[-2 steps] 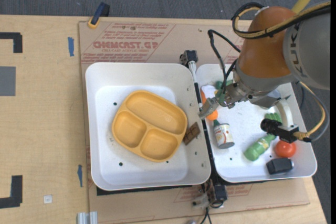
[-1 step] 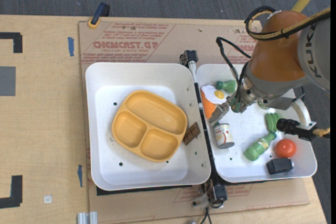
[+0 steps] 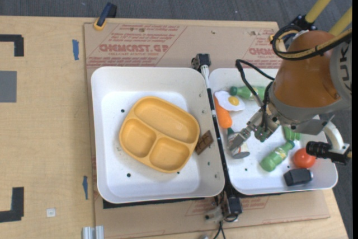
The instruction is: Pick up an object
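the hand (image 3: 240, 143) hovers open in the right bin (image 3: 330, 179), an orange carrot (image 3: 224, 117) just beside it.

The left bin (image 3: 106, 137) is largely taken up by a yellow divided plate (image 3: 158, 134), with bare floor left around it.

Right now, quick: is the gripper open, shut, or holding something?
Gripper: low over the right bin, beside the carrot; cannot be told whether it is open or shut, and nothing visibly held.
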`<action>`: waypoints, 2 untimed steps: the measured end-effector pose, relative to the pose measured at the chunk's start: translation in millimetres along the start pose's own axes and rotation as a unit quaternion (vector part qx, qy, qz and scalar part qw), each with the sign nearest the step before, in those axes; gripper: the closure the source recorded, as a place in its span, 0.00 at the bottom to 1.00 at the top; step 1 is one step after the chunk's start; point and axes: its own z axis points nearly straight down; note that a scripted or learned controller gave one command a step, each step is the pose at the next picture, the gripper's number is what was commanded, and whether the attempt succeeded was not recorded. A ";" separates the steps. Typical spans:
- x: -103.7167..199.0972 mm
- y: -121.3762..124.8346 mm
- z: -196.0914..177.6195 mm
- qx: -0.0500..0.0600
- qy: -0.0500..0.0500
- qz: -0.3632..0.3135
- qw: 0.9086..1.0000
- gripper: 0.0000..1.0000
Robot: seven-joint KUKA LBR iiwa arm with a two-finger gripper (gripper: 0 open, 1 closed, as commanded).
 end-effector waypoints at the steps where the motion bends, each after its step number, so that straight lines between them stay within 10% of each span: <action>1: -21.7 53.9 -0.3 -0.001 -0.002 0.046 0.999 0.00; 2: -73.2 114.8 -0.8 -0.002 -0.002 0.012 1.000 0.00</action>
